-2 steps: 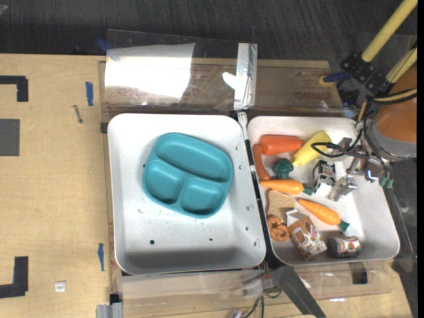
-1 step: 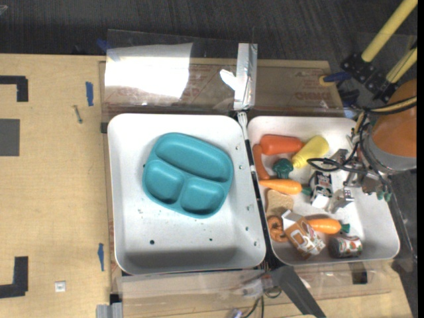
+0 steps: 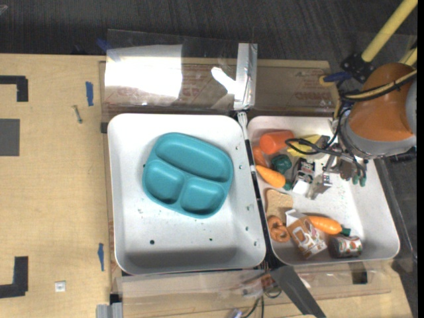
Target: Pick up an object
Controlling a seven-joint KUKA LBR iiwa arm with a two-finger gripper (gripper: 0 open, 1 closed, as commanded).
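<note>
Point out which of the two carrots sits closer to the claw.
The carrot by the right bin's left wall, beside the claw. The other carrot lies toward the near edge, next to the small can.

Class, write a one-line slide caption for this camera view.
Gripper hovers over toy food in the right bin; teal divided plate sits in the left bin.

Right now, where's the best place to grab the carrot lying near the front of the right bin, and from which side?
Grip the carrot across its thick orange middle, coming straight down from above. It lies flat, lengthwise across the right bin, with its long sides exposed. The tool probably needs its fingers set across that axis, since a brown packet crowds its near side.
</note>
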